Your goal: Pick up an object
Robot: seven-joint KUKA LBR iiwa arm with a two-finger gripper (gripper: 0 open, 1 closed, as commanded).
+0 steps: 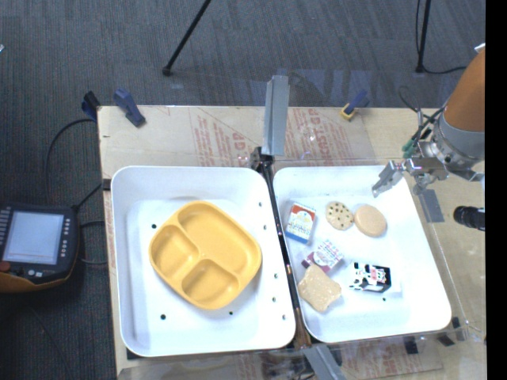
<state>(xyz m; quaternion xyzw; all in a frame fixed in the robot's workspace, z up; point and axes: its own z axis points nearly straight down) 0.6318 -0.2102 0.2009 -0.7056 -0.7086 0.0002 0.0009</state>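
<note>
Your gripper (400, 174), fingers spread and holding nothing, hangs beside the round cracker (370, 221); descending there risks clipping the right bin's (432, 295) wall.

Dark grey ribbed carpet (95, 30) covers the floor around a plywood bench top (214, 133) printed with red lettering. Two black stand legs (192, 28) slant across the carpet. A handheld control pendant (36, 245) with a pale screen rests at left, cable attached.
</note>
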